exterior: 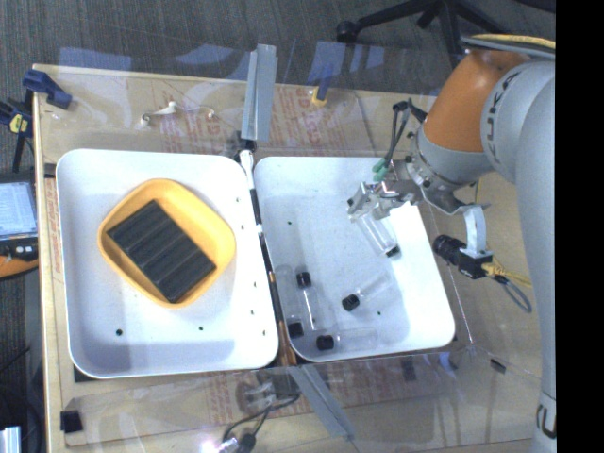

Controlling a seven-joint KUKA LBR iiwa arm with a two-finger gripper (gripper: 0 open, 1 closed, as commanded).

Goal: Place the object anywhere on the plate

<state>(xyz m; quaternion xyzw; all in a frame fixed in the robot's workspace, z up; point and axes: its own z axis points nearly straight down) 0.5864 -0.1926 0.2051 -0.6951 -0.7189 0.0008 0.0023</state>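
Claw (375, 199) hovered over right bin's (283, 182) far right corner, finger state hard to tell, clear black-capped objects (363, 293) lay below, yellow plate (212, 217) sat in left bin (80, 173)

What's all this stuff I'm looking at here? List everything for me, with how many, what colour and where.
Bins: two, white, side by side on the bench.
Plate: one, yellow, in the left bin.
Ridged slab: one, dark grey, lying on the plate.
Clear pieces with black caps: several, scattered across the right bin's lower half.
Office chair base: one, black, on the floor behind.
Arm: one, grey with orange band, reaching in from the right.
Gripper: one, over the right bin.
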